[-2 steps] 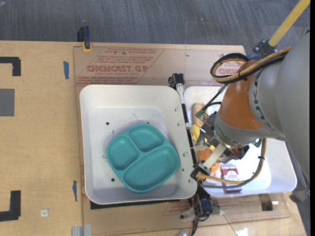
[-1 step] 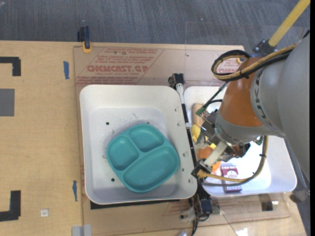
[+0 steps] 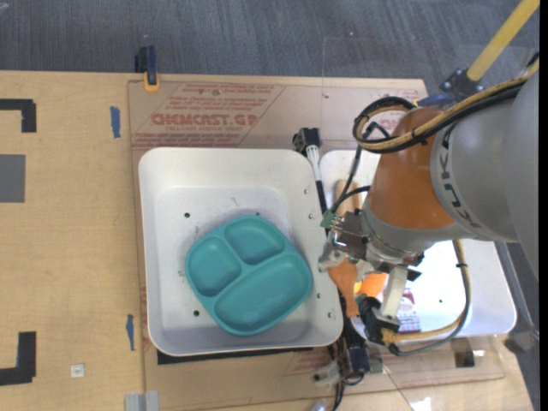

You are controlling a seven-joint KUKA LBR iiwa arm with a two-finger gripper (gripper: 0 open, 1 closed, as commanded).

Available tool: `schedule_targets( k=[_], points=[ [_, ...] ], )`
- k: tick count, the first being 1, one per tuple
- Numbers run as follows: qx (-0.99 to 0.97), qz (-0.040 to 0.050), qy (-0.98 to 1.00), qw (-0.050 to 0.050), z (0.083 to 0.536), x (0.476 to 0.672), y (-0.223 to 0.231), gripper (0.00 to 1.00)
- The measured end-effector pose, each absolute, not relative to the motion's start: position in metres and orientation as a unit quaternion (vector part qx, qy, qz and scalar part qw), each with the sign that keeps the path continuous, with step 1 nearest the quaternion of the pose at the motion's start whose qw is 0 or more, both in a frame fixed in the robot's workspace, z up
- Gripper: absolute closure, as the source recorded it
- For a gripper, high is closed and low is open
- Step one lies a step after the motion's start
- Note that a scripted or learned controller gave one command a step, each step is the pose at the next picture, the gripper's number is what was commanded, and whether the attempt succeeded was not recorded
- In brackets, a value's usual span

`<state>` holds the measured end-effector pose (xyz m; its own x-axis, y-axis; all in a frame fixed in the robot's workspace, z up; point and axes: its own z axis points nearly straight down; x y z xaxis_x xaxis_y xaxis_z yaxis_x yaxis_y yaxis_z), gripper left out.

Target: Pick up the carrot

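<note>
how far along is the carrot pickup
Done: the arm has reached over the right bin, with the gripper low at the orange carrot. In hand: the approach; a grasp cannot be confirmed. Left: gripping and lifting. The teal plate sits in the left bin.

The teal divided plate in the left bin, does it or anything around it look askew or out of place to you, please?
The teal plate lies rotated, out of square with the left bin's walls, but looks intact. Nothing appears spilled or damaged.

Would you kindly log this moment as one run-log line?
gripper low in right bin | orange carrot beside it | grasp unconfirmed | teal plate in left bin
</note>
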<state>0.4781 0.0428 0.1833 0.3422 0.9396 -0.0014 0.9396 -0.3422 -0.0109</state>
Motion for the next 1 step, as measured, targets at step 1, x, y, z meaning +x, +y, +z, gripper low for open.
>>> schedule_targets(
  k=[1],
  points=[
    [-0.82,0.0005,-0.573,0.001,0.1872,0.4885,0.1027,1.0]
  ],
)
